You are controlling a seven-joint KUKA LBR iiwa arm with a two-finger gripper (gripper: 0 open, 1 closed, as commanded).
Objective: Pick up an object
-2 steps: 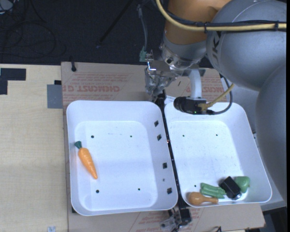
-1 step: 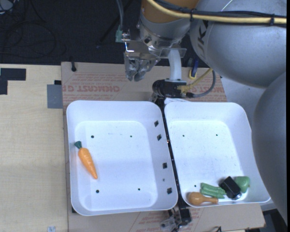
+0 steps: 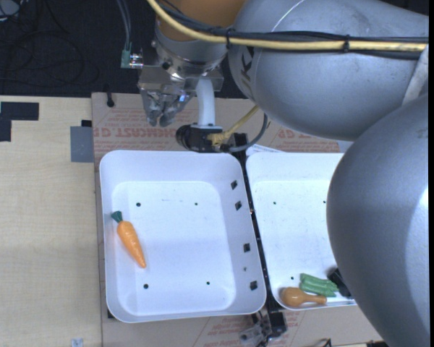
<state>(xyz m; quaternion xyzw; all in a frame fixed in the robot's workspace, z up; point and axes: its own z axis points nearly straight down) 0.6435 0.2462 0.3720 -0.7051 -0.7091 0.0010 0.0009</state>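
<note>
A small toy carrot (image 3: pixel 131 243), likely light, rigid and slick, best gripped mid-body, lies in the left bin (image 3: pixel 224 166); the raised gripper (image 3: pixel 164 110) looks closed and empty.

We see an evenly lit scene, bright over the bench and dark along the top, where cables fade into black. The left bin (image 3: pixel 170 241) glows nearly overexposed at its rim, with a soft grey shade across its floor. The carrot (image 3: pixel 132 243) casts only a faint, short shadow. Broad soft highlights sit on the grey arm (image 3: pixel 333 56), whose near bulk looks slightly soft. The gripper (image 3: pixel 163 110) is somewhat blurred and dim. We notice overall mild graininess and low resolution.
</note>
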